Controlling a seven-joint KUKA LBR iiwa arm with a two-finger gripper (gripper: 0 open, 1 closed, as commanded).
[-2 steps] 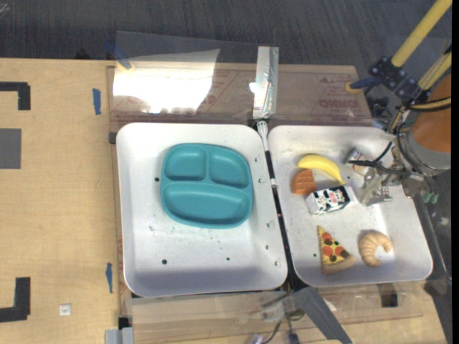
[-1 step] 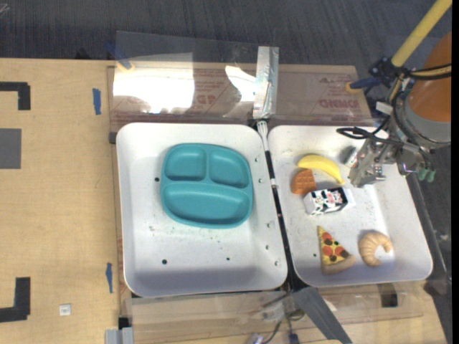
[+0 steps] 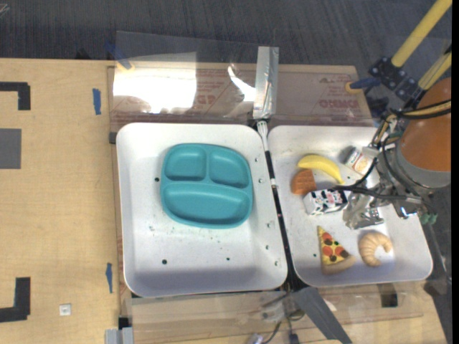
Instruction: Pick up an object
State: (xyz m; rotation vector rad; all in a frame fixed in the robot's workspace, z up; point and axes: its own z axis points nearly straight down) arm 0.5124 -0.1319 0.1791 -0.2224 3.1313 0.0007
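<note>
Nearest to us, along the front of the right-hand shallow white bin (image 3: 412, 267), lie a toy pizza slice with red and green toppings (image 3: 333, 249) and, just beside it to the right, a tan toy croissant (image 3: 376, 247). Both rest flat on the bin floor and apart from one another, so we judge either could be taken without disturbing its neighbour.

A little farther back, the metal gripper (image 3: 363, 212) of the grey arm with the orange band (image 3: 429, 143) hangs low over the middle of that bin, just above the croissant and right of a small white carton with dark printing (image 3: 324, 201). The jaws are a tangle of bright metal and cable from this angle, and we cannot tell how far apart they stand or whether anything is between them. Nothing looks lifted off the bin floor.

Beyond the carton sit a brown, orange-tinted toy food piece (image 3: 303, 182) and a yellow toy banana (image 3: 320, 166), touching or nearly so, with a small silvery and pale object (image 3: 355, 157) near the back right. We take the clustering to be random scatter, not arrangement. The carton or the croissant seem the likeliest targets, being closest to the gripper.

In the left-hand white bin (image 3: 136, 256) a teal plastic divided plate (image 3: 207, 185) lies right way up, well apart from the arm. A clear plastic sheet (image 3: 186, 84) stands behind both bins on the wooden tabletop (image 3: 54, 213).
</note>
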